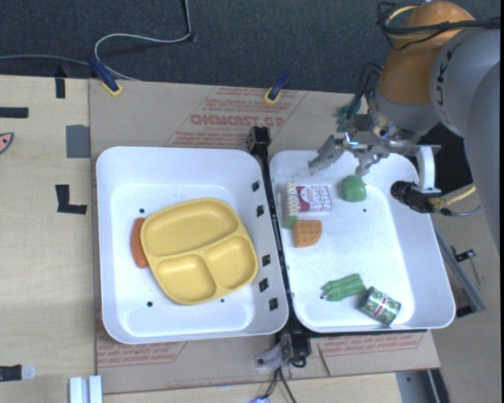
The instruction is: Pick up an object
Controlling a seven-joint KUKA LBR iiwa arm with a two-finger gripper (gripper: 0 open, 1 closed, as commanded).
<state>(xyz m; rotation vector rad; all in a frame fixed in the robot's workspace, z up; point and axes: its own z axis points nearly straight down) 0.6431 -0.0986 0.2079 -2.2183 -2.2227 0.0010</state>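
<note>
Green ball (354, 189): this is judged the likeliest target, since it lies in the right bin (420, 263), far side, closest to the gripper (346, 158).

Camera view. The gripper is seen above the far edge of the right bin, with the two fingers (323, 154) spread wide and nothing between them. The jaws are released; no object is touched. The ball sits just near of the right finger, not between the fingers.

For a sound pick, the gripper should be centred over the ball before descent, so that one finger passes on each side. A round object is likely to roll if struck off-centre. The carton (309, 199) lies just left of the ball and should be cleared.

Further items in the right bin: a waffle (308, 232), a green vegetable (343, 288) and a can (379, 305), near side. The left bin (118, 225) holds a yellow tray (200, 248).
</note>
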